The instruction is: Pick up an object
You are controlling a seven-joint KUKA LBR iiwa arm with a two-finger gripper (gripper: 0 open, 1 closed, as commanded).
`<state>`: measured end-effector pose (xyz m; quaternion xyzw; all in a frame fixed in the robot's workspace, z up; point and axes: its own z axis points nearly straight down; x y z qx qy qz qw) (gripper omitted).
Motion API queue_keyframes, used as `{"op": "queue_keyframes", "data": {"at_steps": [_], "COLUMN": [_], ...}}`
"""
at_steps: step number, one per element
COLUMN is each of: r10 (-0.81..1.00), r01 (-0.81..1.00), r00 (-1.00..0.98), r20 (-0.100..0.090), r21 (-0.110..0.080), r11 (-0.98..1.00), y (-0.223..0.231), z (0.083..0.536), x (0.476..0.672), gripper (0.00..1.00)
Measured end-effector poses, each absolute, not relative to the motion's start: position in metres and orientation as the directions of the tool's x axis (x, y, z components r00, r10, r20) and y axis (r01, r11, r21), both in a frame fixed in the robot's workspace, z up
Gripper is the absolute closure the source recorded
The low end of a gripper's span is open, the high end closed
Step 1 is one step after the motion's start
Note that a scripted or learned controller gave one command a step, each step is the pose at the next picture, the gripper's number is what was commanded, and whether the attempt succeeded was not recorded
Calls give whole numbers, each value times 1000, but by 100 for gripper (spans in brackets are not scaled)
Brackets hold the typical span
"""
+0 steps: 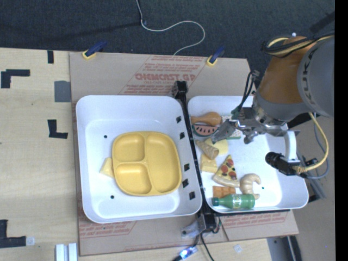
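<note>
Now, pincer: gripper (222, 135) sits low over the far left part of the right bin (272, 197), at the end of the arm (288, 86) coming in from the right.
Grip: can't tell whether it is released or clenched, and nothing shows between its tips.
Just beside it: watermelon slice (204, 129) to its left, chicken leg (206, 118) a little farther; cone (208, 150) just near of the tips.
Nearer in that bin: cheese cube (208, 165), pizza slice (227, 170), cracker (223, 191), mushroom (250, 182), and a green bottle (235, 202) lying on its side by the near wall.
Left bin (92, 118): yellow plate (146, 163) with three sections, a pale wedge (106, 168) tucked at its left edge.
Underneath: cardboard (157, 75) held by clips.
</note>
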<state>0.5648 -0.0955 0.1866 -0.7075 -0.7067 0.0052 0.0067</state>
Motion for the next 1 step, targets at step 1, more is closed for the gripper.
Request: {"op": "queue_keyframes", "data": {"at_steps": [1], "r10": [1000], "r01": [1000], "r00": [-2], "r20": [1], "r21": [-2], "r11": [2], "y": [-95], "z": [195], "x": [568], "gripper": [0]}}
